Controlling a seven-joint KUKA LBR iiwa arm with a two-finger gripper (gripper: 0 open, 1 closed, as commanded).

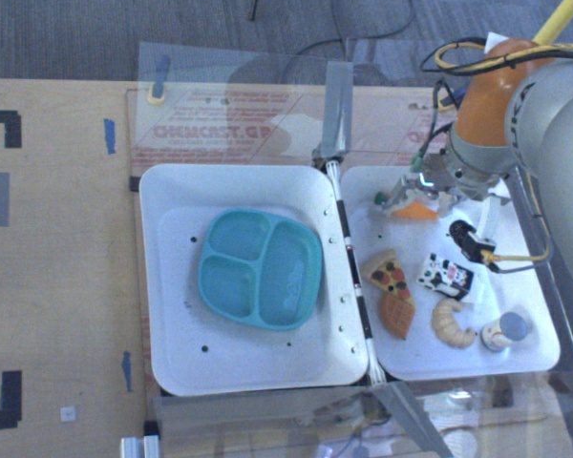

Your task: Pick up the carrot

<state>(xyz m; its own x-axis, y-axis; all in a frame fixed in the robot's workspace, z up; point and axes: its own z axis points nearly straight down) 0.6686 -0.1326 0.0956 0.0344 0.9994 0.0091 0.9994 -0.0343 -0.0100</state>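
Observation:
The carrot (417, 212), a small orange wedge, lies near the far edge of the right bin (535, 351). My gripper (422, 197) hangs right over it, open, with one grey finger (393, 198) to the carrot's left and the other on its right side. The carrot rests on the bin floor between them; the wrist hides its upper edge.
In the right bin also lie a pizza slice (386, 275), a waffle cone (397, 316), a croissant (451, 323), a black-and-white carton (446, 277) and a small jar (506, 330). A teal divided plate (261, 268) sits in the left bin (167, 218). A black cable (473, 241) trails from the wrist.

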